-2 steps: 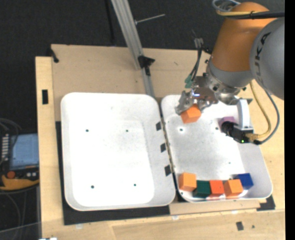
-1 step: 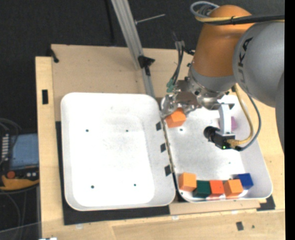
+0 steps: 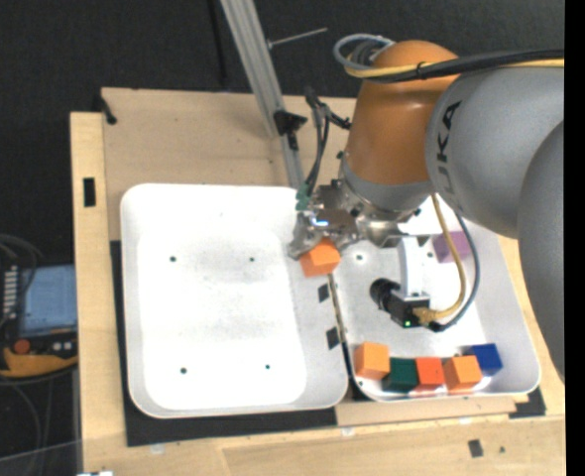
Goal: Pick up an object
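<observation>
1. The grey arm with its orange band reaches in from the right and hangs over the seam between the two shallow white bins; the wrist covers the upper part of the right-hand white bin.
2. The pincer sits at the top of the divide between the bins, with a small orange block right at its tip; the block seems to be between the fingers, held just above the bin edges, though the fingers themselves are hard to make out.
3. Along the near wall of the right-hand bin lies a row of blocks: an orange cube, a dark green cube, a red-orange cube, another orange cube and a blue cube; they sit close together, some touching.
4. A pale purple block shows beside the arm, partly hidden.
5. The left-hand white bin rests on the pale wooden surface.
</observation>
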`<state>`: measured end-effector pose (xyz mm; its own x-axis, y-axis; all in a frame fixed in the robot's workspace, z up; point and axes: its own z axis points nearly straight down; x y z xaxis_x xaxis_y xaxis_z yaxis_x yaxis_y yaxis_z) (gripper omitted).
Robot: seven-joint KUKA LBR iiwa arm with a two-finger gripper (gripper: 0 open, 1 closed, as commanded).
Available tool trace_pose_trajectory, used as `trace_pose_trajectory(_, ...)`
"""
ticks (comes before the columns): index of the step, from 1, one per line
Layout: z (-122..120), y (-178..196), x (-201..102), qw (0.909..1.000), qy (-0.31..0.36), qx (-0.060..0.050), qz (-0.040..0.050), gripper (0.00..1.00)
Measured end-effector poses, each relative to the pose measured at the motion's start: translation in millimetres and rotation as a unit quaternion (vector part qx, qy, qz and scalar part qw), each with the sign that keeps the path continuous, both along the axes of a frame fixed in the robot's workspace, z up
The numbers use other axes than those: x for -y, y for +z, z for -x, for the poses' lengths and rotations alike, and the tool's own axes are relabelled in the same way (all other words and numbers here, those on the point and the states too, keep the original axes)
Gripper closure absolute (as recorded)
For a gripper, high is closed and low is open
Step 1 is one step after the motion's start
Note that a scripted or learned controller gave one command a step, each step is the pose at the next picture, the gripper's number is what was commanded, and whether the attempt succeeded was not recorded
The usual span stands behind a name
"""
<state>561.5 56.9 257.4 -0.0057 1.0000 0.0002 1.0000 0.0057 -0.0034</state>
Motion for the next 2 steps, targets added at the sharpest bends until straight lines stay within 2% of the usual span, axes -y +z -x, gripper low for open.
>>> trace_pose_trajectory(1,14.7,0.6,-42.5,1.0,0.001,0.0,-0.0008,1.0)
trace_pose_trajectory(2,14.1,0.6,-40.0,1.0,-0.002,0.0,-0.0008,0.0)
